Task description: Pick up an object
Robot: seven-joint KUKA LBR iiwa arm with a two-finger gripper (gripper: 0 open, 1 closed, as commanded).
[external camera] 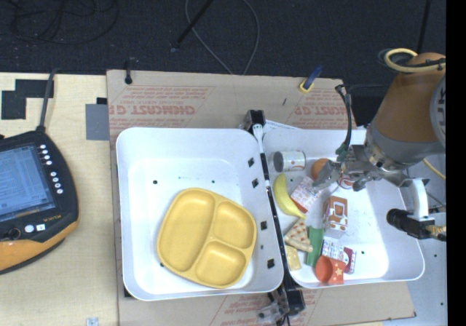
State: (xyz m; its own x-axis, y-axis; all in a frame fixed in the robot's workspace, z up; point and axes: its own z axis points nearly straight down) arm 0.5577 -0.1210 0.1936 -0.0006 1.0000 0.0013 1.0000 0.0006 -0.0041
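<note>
Camera view puts our fingers (342, 172) just right of the banana (285, 196). We cannot tell their spread, and nothing looks lifted yet.

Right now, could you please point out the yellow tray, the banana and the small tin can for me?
yellow tray (206, 236): camera view, on the ridge where its three compartments meet.
banana (285, 199): camera view, middle of its curved body.
small tin can (292, 161): camera view, on its side wall.

Glossy yellow plastic tray (206, 236), shiny metal can (292, 161)
</note>
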